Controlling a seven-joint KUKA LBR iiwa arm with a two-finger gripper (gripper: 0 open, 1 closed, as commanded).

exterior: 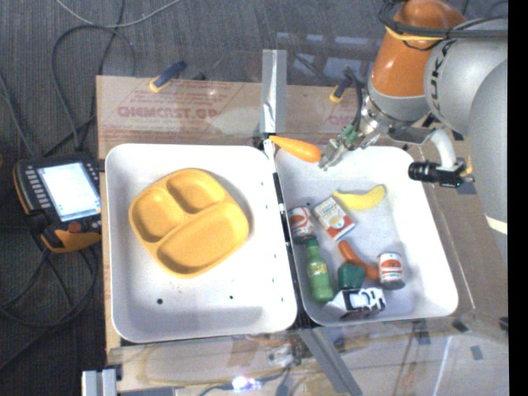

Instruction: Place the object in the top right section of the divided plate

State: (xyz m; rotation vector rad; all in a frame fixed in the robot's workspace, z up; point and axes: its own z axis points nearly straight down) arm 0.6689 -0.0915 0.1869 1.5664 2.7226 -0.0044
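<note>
1. Nearest the camera, a black-and-white toy car (363, 301) is seen at the front of the right bin (441, 283), with a green bottle (318, 275) just to its left and a small red-and-white can (390, 269) to its right.
2. Further back in the same bin, an orange carrot-like piece (351, 254), a small carton (333, 216), a second can (300, 221) and a yellow banana (363, 196) are found close together.
3. A yellow divided plate (190, 219) is set in the left bin (132, 304), tilted in the view, with two small sections at the far side and one large section nearer.
4. The arm (462, 64) is extended in from the right, its orange band (410, 44) above the wrist, which is angled downward and leftward over the far edge of the right bin.
5. The pincer (326, 160) is held low at the far left corner of the right bin; whether it is spread or pressed together cannot be told.
6. An orange carrot (295, 148) is seen at the pincer's tip, lying across the far rim where the two bins meet; a grip on it cannot be confirmed.
7. The counter (190, 110) is seen behind the bins.
</note>
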